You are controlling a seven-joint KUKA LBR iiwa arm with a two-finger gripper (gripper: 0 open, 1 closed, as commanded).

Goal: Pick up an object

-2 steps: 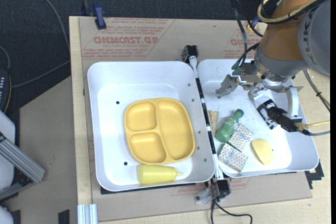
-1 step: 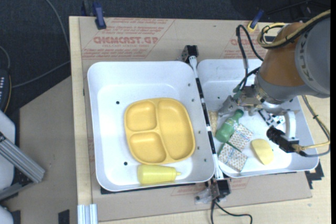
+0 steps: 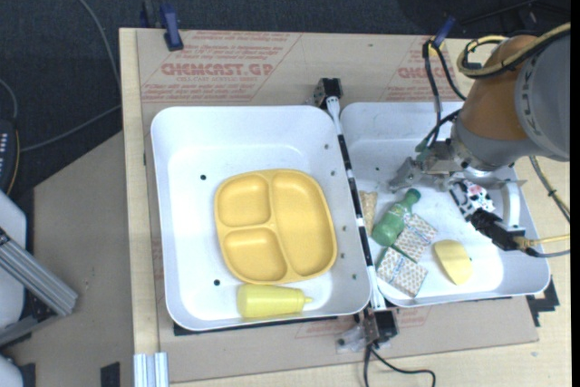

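Arm (image 3: 517, 104) from the right hiding the right bin's (image 3: 381, 127) far corner, hand (image 3: 426, 169) low over that bin, its opening impossible to tell, green bottle (image 3: 395, 218) just near-left of it, ungrasped

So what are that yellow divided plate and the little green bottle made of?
The yellow divided plate looks like moulded plastic: one even colour, soft sheen, rounded compartment walls. The green bottle also seems plastic, glossy with a small highlight, though it is too small to be sure.
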